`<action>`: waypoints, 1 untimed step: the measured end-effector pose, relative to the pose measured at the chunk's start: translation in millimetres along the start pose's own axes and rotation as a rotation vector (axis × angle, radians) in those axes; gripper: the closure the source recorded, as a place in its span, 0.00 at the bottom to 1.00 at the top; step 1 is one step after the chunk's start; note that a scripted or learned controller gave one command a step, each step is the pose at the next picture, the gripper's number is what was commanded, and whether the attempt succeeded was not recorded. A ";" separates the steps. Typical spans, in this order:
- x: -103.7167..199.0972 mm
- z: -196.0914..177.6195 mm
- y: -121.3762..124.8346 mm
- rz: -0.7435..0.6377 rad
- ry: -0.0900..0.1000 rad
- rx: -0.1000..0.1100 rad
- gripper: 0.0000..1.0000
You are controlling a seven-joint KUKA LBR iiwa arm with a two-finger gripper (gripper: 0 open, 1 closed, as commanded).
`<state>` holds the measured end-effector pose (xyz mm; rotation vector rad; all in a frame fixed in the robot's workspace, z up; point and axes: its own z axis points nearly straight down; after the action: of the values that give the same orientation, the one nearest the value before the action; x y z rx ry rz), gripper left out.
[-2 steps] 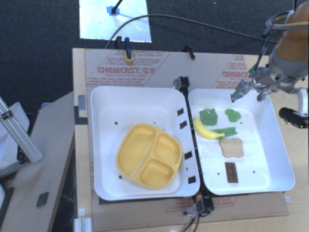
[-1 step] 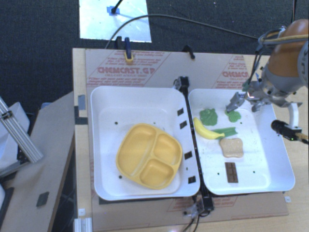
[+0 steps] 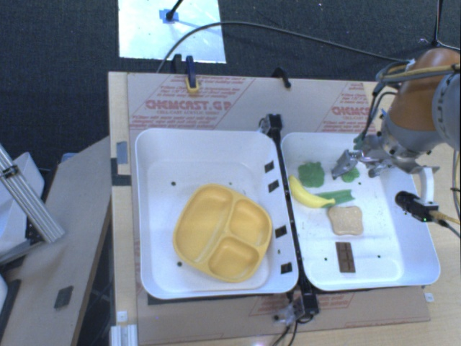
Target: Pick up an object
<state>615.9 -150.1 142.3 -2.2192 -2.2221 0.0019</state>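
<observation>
The approach step looks in hand: the pincer (image 3: pixel 347 166), its grip state unclear from here, hovers low in the right white bin (image 3: pixel 414 269), the green leafy toy (image 3: pixel 312 173) just to its left, needing a short sideways descent.

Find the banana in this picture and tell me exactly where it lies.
The banana lies in the right bin, close to that bin's left wall, just below the green leafy piece and beside the green bean pod.
</observation>
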 end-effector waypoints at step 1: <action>0.7 52.2 -0.2 0.000 0.001 0.000 0.00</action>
<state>615.6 -149.4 90.1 -2.2186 -2.2218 0.0018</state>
